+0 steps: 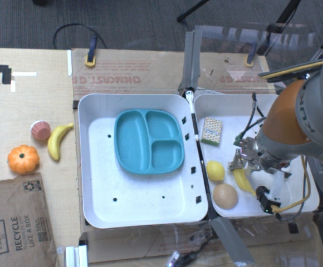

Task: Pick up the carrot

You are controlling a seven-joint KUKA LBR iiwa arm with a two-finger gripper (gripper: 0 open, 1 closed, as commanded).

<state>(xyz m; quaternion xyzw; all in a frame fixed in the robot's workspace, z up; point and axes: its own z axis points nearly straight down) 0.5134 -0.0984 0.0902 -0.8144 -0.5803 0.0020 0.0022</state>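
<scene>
My gripper (244,161) is low inside the right bin (228,101), at its middle, below the orange wrist band (284,121). A small yellow banana-shaped piece (243,181) lies directly beneath it, touching or nearly touching. To the gripper's left rests a lemon (215,171), and a tan round object (225,196) lies at the bin's front. The arm covers the right part of this bin, hiding whatever lies under it.
A green-and-white box (211,130) lies at the right bin's back left. The left bin (89,149) holds a teal divided plate (149,141). On the bench at the left sit a small pumpkin (23,159), a banana (57,141) and a pinkish fruit (40,130).
</scene>
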